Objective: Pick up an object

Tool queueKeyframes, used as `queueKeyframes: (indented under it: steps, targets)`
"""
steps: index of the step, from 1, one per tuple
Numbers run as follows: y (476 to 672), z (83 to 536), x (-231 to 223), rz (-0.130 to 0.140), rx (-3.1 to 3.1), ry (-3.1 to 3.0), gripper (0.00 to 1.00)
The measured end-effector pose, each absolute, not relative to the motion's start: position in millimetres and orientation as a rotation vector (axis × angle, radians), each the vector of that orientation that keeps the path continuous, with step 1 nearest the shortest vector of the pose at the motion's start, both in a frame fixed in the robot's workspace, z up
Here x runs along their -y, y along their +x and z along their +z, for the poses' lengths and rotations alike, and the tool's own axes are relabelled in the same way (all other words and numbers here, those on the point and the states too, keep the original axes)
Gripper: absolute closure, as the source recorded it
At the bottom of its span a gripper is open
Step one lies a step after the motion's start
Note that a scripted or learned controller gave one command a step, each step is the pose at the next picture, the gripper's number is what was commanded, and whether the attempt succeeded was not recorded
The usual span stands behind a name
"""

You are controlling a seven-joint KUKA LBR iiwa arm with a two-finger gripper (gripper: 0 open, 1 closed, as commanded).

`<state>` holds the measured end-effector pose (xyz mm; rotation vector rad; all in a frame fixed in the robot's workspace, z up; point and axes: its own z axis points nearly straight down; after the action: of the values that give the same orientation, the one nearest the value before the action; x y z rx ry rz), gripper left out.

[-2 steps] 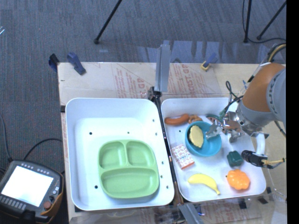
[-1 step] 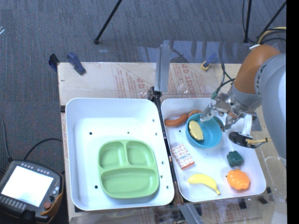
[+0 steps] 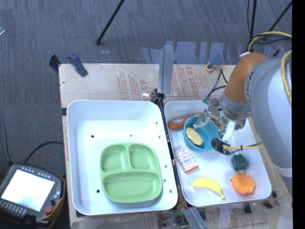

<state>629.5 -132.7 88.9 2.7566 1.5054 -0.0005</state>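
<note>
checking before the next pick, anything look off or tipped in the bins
The blue bowl in the right bin sits tilted on its side, with a yellowish piece inside. The tool is at its rim. Nothing looks spilled or damaged.

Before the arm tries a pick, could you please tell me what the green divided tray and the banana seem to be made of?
The green divided tray looks like moulded plastic: one even pale green, smooth rounded compartment walls, a soft sheen. The banana is probably a plastic toy: uniform bright yellow, without spots or bruises, though the view is too coarse to rule out real fruit.
</note>
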Motion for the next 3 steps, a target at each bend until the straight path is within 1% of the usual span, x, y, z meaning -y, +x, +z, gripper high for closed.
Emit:
queueKeyframes:
  steps: [1, 2, 3]
  targets:
    - [628.4, 97, 132, -0.014, -1.516, 2.757, 1.00]
    - [615.1, 186, 57, -0.007, -0.899, 3.014, 1.00]
    - [568.3, 250, 84, -0.011, -1.527, 2.751, 1.00]
